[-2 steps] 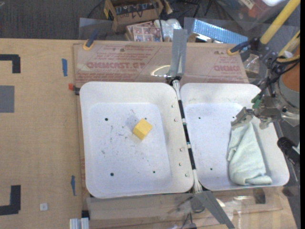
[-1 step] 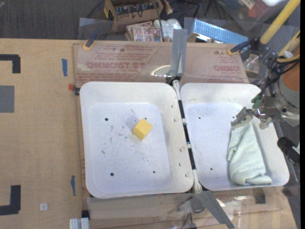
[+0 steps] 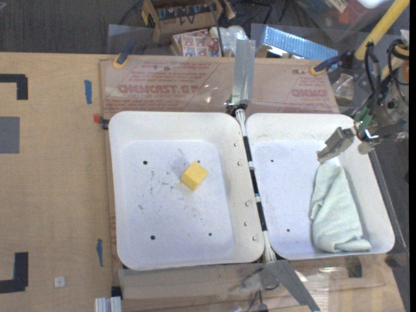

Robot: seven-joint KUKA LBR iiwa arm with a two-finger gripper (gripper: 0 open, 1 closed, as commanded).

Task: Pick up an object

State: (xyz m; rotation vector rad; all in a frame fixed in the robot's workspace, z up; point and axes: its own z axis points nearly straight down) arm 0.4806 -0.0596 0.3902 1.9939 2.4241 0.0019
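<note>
Wooden surface (image 3: 52, 194) carrying two shallow white bins, set side by side so either can be reached from the right. Left bin (image 3: 130, 135) holding a small yellow block (image 3: 194, 176) near its middle, well apart from the walls, probably an easy target. Right bin (image 3: 279, 233) holding a pale crumpled cloth (image 3: 335, 210) along its far-right side. Gripper (image 3: 338, 143) poised just above the cloth's top end, at the right bin's upper right corner, nothing visibly pinched between its tips; how far spread, cannot tell. Likely lining up for the cloth.
</note>
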